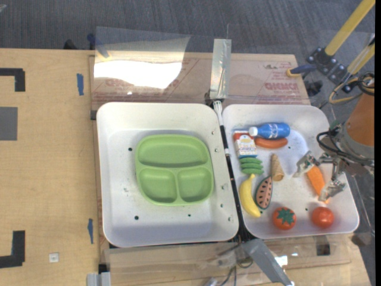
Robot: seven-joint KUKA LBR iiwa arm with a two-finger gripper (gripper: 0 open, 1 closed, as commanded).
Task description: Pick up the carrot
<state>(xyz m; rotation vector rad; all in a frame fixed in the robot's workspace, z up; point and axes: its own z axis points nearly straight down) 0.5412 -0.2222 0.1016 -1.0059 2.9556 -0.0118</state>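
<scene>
1. At the right edge of the frame, the grey arm with its orange band (363,119) reaches in over the right-hand shallow white bin (348,219).
2. The two-finger metal gripper (320,174) hangs low over that bin's right part; its jaws stand spread, one finger at the left near the bin's middle and the other at the lower right.
3. The small orange carrot (315,180) lies tilted between those two fingers, near the bin floor; whether the fingers press on it cannot be told.
4. Below the carrot sit two round red tomatoes, one (322,217) just under it and one with a green top (284,218) to its left.
5. Further left in the same bin lie a yellow banana (249,198), a watermelon slice (263,192) and a tan ice-cream cone (277,167).
6. A blue-and-white bottle (271,129) lies at the bin's top.
7. The left-hand white bin (113,177) holds a green three-part plate (174,168).
</scene>
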